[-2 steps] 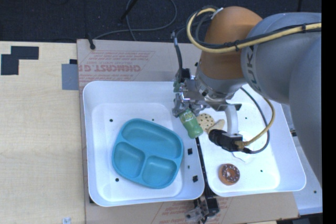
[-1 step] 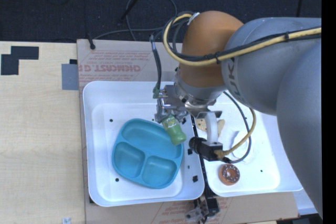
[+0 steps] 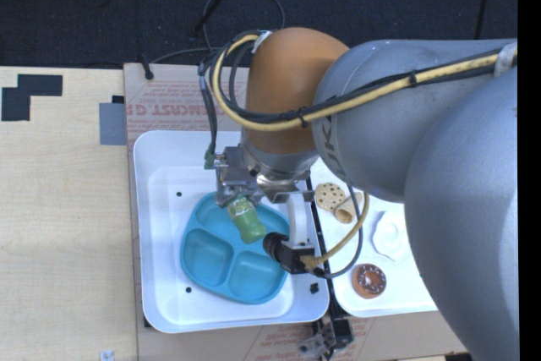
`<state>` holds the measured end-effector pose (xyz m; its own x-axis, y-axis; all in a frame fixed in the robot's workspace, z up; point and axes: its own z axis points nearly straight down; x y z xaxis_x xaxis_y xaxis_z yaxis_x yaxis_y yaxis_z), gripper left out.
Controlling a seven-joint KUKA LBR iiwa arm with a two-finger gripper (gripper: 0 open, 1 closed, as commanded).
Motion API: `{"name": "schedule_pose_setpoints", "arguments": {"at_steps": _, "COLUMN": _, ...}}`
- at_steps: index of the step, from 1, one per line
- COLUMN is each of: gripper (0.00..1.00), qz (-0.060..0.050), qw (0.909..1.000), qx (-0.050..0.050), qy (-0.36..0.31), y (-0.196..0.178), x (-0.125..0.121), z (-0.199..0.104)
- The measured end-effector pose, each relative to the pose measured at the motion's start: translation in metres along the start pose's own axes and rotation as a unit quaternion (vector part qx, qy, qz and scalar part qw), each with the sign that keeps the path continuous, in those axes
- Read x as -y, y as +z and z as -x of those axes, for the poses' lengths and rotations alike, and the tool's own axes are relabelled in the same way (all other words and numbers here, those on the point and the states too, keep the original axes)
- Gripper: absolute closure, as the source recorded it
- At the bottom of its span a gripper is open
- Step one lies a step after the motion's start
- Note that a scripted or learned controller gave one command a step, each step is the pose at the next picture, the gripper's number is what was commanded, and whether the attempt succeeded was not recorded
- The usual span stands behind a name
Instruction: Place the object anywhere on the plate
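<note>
The hand [image 3: 241, 203] sits over the upper edge of the plate [image 3: 221, 259], in the left bin [image 3: 161, 283]. A green object [image 3: 248, 221] lies directly under the hand, tilted, its upper end at the fingers; it appears gripped, with its lower end over the plate's upper right compartment. Whether the object touches the plate cannot be told.

The plate is blue with several compartments and lies in the middle of the left bin. A black fitting [image 3: 283, 254] with cables overlaps the plate's right rim.

The right bin [image 3: 397, 300] holds a spotted cookie [image 3: 330, 197], a tan piece [image 3: 344, 214] just beside it, and a doughnut [image 3: 368, 280] nearer the front. Both bins rest on the worktop [image 3: 59, 241].
</note>
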<state>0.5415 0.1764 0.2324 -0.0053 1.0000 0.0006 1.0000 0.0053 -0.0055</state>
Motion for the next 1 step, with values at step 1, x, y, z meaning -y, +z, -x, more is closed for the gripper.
{"name": "schedule_pose_setpoints", "arguments": {"at_steps": 1, "gripper": 0.0, "qz": 0.0, "qw": 1.0, "qx": 0.001, "qy": 0.002, "y": -0.0003, "x": -0.0005, "z": 0.0021}}
